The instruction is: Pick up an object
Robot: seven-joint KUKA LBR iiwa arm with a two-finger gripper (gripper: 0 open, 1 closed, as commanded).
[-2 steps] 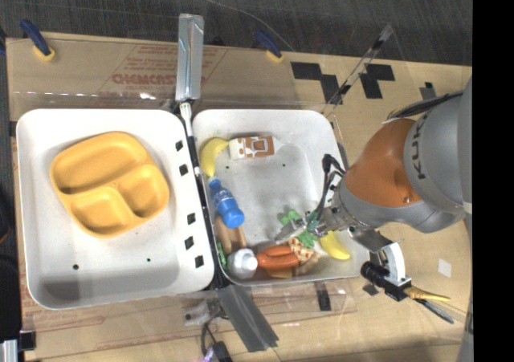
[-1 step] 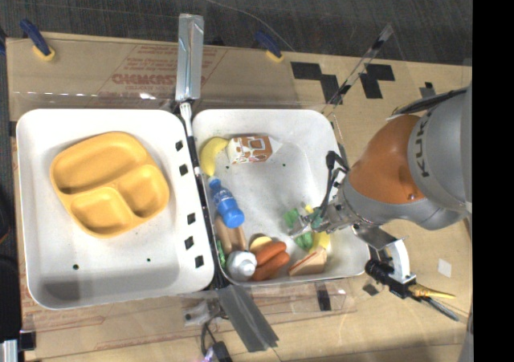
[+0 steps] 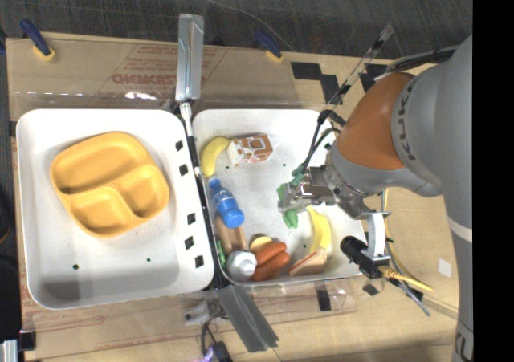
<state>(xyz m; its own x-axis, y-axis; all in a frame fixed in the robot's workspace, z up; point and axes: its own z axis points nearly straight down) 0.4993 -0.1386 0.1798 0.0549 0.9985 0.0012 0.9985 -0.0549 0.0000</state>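
The right bin (image 3: 265,121) holds several toy foods: a yellow banana (image 3: 213,153) and a small brown-and-white carton (image 3: 249,150) at the back, a blue bottle (image 3: 226,204) by the left wall, and a sausage (image 3: 271,257), a sandwich wedge (image 3: 309,262) and a silver-capped item (image 3: 240,264) along the front. My gripper (image 3: 293,201) hangs low over the bin's right side. Just below it lie a green piece (image 3: 290,217) and a yellow piece (image 3: 320,231). The wrist hides the fingers' state.
In the left bin (image 3: 40,272) sits a yellow divided tray (image 3: 110,181). A metal divider (image 3: 189,55) runs between the bins. The arm's orange band (image 3: 384,124) and grey body cover the right bin's right edge. Cables (image 3: 401,278) lie at the front right.
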